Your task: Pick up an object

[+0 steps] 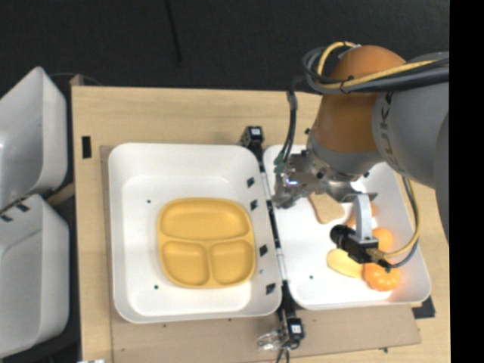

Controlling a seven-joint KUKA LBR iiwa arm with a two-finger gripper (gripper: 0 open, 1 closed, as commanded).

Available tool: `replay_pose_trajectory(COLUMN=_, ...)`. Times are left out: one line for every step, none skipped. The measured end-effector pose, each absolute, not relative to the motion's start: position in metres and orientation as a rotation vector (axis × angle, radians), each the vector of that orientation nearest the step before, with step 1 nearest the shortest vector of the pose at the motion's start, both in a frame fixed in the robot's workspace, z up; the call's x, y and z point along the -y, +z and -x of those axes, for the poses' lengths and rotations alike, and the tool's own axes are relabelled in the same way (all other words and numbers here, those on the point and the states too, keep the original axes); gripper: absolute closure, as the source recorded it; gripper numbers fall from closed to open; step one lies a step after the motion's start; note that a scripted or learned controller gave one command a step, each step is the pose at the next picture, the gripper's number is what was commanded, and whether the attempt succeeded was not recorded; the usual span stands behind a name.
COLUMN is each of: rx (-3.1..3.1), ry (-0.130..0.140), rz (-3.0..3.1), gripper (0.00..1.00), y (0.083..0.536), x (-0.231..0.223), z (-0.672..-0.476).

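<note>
Gripper point(290, 187) hangs low by the left wall of the right bin point(304, 249); released or clenched, I can't tell. Just right of it lies a flat tan piece point(327, 210). It's probably light, stiff and smooth, so pinch it across its narrow edges.

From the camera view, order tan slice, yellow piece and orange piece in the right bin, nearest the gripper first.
1. tan slice, just beside the gripper
2. yellow piece, lower in view
3. orange piece, lower right, farthest
</note>
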State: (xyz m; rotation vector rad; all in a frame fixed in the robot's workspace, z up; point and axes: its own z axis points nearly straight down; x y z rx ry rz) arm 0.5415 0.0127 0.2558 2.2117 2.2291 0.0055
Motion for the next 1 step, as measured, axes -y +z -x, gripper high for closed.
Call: replay_pose_trajectory(rx=-2.231, ry=0.004, rz=-2.211, gripper=1.0, y=0.26, x=-0.07, z=-0.5386)
